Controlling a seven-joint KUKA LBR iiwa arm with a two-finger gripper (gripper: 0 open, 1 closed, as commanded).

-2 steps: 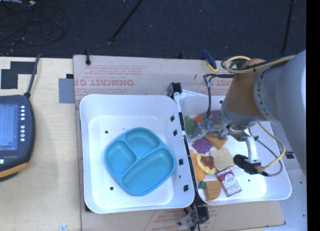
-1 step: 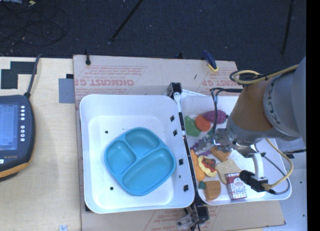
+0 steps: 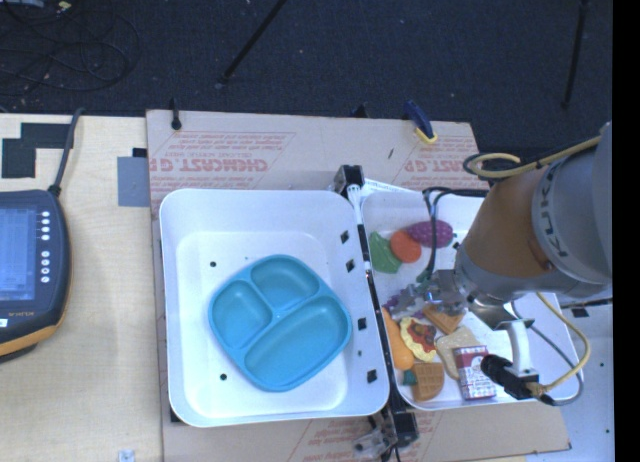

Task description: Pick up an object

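Two shallow white bins sit side by side on a sheet of printed cardboard: the left bin (image 3: pixel 190 240) and the right bin (image 3: pixel 455 205). One arm (image 3: pixel 540 225), grey with an orange band, reaches in from the right and covers much of the right bin. Its gripper (image 3: pixel 437 297) hangs low over the middle of that bin, but the fingers are lost in the clutter beneath them, so I cannot tell how far apart they stand or whether anything lies between them. Around the gripper lie small toy foods, smooth and plastic-looking. Just up and left of it are one green piece (image 3: pixel 382 251), one rounded orange-red piece (image 3: pixel 405 245) and one purple piece (image 3: pixel 433 233), close together. Left and below it lies one long orange piece (image 3: pixel 397 342) along the bin's left wall. Just below it are a yellow and red piece (image 3: pixel 417 335), a tan slice (image 3: pixel 452 340), a brown round cookie (image 3: pixel 428 380) and a red and white box (image 3: pixel 474 370); their edges overlap, and some are partly hidden by the wrist. Well to the gripper's left, across the divider, one blue plate (image 3: pixel 280 322) with three compartments lies flat in the left bin. One tablet (image 3: pixel 25 260), cut off by the picture's left edge, rests on the wooden bench.
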